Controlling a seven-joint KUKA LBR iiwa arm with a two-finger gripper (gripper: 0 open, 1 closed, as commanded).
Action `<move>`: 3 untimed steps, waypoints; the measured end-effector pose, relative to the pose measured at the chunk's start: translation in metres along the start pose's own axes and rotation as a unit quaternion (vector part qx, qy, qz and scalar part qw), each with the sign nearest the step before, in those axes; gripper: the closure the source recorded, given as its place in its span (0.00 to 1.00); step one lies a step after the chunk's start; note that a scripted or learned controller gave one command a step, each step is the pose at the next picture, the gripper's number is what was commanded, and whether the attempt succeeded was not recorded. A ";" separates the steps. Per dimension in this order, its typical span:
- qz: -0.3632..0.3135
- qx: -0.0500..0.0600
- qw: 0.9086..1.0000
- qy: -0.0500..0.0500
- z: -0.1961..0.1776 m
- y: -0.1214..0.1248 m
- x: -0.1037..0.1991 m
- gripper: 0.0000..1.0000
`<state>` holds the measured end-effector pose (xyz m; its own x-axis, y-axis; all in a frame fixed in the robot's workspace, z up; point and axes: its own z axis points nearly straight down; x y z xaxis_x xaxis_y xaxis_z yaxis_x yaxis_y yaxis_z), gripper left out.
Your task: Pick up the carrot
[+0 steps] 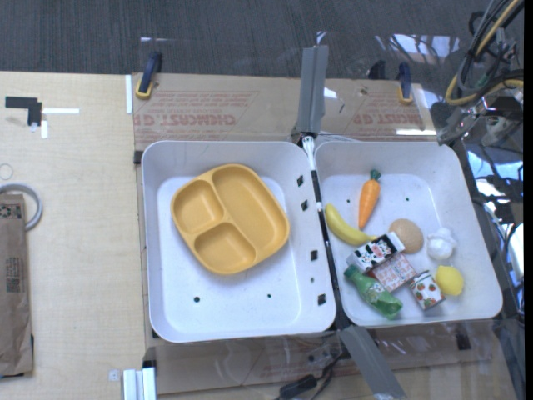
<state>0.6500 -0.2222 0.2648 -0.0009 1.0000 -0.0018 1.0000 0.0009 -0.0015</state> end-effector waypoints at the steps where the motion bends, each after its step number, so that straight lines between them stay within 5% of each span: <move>1: -0.061 0.000 0.998 0.001 0.132 -0.035 0.001 0.00; 2: -0.134 -0.001 0.991 0.000 0.044 -0.059 0.099 0.00; 3: -0.196 -0.001 0.981 0.000 0.100 -0.017 0.109 0.00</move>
<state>0.6331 -0.1134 0.1649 -0.3849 0.9230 -0.0018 0.9230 0.3849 -0.0007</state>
